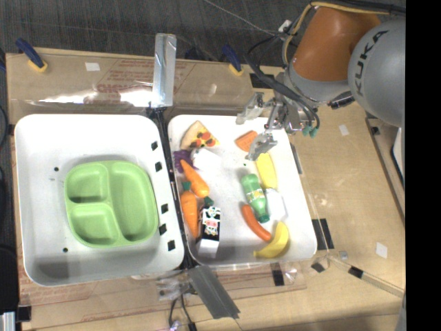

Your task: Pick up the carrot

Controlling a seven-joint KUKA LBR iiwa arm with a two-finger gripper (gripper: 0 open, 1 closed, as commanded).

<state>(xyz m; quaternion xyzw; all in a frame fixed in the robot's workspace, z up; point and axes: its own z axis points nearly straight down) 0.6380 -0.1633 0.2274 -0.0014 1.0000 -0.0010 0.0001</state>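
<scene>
Camera view: carrot (189, 214) lies lengthwise, parallel to the bin's left wall.

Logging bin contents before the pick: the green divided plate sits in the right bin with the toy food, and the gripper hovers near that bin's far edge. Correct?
Not quite. The camera view shows the green divided plate in the left bin, apart from the toy food in the right bin. The gripper does hover near the right bin's far edge.
</scene>
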